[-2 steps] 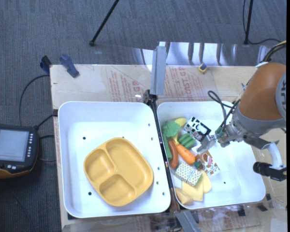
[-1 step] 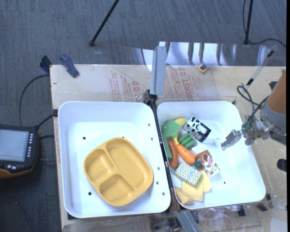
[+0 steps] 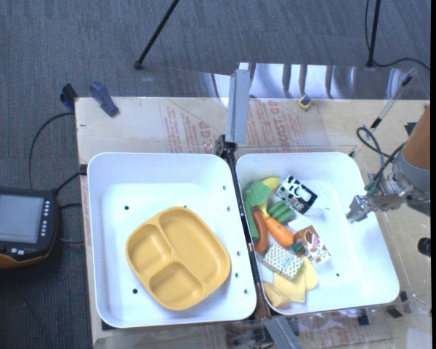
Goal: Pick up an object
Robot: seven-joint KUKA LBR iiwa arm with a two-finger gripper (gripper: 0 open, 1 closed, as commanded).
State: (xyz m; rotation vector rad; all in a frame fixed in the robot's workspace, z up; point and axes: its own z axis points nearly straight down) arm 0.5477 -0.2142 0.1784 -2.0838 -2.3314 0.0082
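My gripper (image 3: 358,209) hangs over the right side of the right bin (image 3: 356,271), with nothing seen held in it. A pile of toy food lies apart from it, along the bin's left side. The pile holds a black-and-white cow-print box (image 3: 299,193), an orange carrot (image 3: 279,231), a green broccoli piece (image 3: 257,193), a small printed carton (image 3: 314,244), a checkered packet (image 3: 282,260) and yellow cheese pieces (image 3: 291,289). The cow-print box is the item nearest the gripper, to its left.
A yellow divided plate (image 3: 178,257) lies in the left bin (image 3: 116,195). A grey post (image 3: 238,107) rises behind the wall between the bins. Cables (image 3: 374,147) hang near the arm at the right. A tablet pendant (image 3: 18,224) rests off the bench at left.
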